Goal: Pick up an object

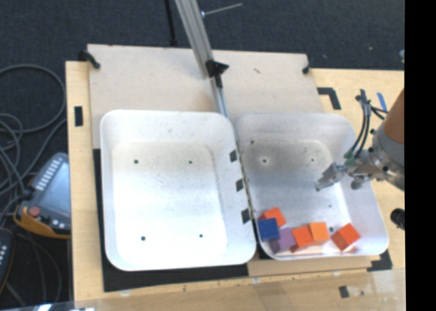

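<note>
Several small blocks lie along the near edge of the right bin: an orange block, a blue block touching it, a purple block, two orange blocks, and a red-orange block at the far right. My gripper hangs over the right side of this bin, above and behind the blocks. It stands open, with nothing between its fingers. The nearest block is the red-orange one, a short way in front of it.
The left bin sits beside the right one, their rims meeting at the middle. A slanted aluminium rail rises from behind the bins. Cables and a handheld pendant lie off the bench at left.
</note>
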